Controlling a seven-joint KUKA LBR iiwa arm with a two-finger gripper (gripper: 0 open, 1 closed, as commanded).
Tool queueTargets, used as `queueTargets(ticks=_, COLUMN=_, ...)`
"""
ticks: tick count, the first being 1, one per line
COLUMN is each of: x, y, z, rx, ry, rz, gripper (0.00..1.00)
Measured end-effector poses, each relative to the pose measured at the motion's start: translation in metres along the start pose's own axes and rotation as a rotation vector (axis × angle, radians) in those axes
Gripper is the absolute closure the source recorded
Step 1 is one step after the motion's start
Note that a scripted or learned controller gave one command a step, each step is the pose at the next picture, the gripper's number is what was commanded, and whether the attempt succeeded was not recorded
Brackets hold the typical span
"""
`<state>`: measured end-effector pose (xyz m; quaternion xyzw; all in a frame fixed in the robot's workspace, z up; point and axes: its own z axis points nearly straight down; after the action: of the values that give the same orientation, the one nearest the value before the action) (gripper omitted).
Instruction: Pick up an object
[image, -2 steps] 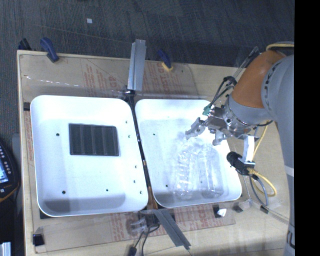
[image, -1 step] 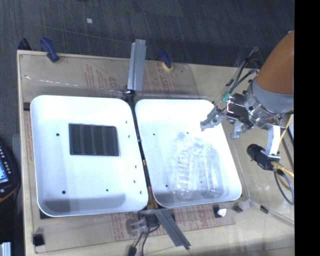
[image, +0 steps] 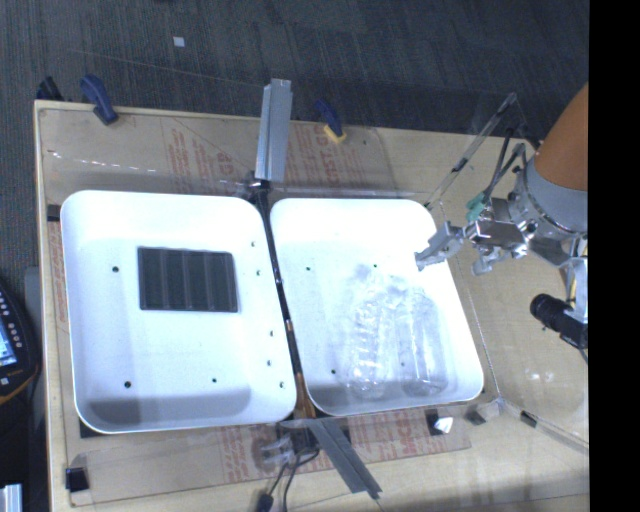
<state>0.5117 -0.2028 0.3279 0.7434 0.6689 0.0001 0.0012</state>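
1. In the right bin (image: 455, 300) we see clear plastic bottles (image: 392, 338), long axes running toward its near wall.
2. Our pincer (image: 440, 247) hangs over its far right rim, beyond them; its state we cannot tell.

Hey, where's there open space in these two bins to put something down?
Left bin: bare floor all round the dark ribbed panel, widest along its near side. Right bin: free along the divider and far wall; crowded near-right, where clear plastic bottles lie. The claw hangs over its far-right edge.
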Motion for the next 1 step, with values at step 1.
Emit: queueTargets(ticks=1, x=0.0001, y=-0.0194, z=-0.0069, rx=0.003, ry=0.002, rz=-0.007, gripper=0.00)
